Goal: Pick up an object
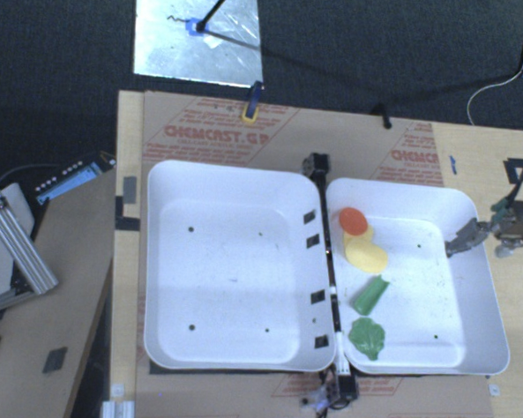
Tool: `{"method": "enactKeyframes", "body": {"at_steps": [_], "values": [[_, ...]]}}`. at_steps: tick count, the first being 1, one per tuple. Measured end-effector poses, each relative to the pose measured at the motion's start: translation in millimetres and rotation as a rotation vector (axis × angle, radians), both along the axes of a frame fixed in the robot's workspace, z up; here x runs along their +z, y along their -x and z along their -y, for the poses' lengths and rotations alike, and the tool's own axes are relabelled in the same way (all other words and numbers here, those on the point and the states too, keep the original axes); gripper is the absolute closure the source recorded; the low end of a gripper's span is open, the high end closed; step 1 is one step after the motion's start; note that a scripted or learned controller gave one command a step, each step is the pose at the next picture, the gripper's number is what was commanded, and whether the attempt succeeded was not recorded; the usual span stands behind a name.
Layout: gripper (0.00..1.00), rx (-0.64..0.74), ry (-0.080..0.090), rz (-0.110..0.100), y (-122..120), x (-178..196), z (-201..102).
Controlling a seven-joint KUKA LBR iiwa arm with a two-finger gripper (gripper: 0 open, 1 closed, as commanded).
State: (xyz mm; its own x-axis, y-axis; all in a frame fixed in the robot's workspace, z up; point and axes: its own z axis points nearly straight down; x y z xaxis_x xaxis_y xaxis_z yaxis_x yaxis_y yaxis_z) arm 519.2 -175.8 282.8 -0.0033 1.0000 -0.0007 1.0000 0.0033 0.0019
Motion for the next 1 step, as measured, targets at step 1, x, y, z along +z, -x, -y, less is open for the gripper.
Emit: {"method": "enactKeyframes", "body": {"at_steps": [1], "values": [[0.00, 0.006, -0.003, -0.004, -33.6, -79.6, -46.9]]}}
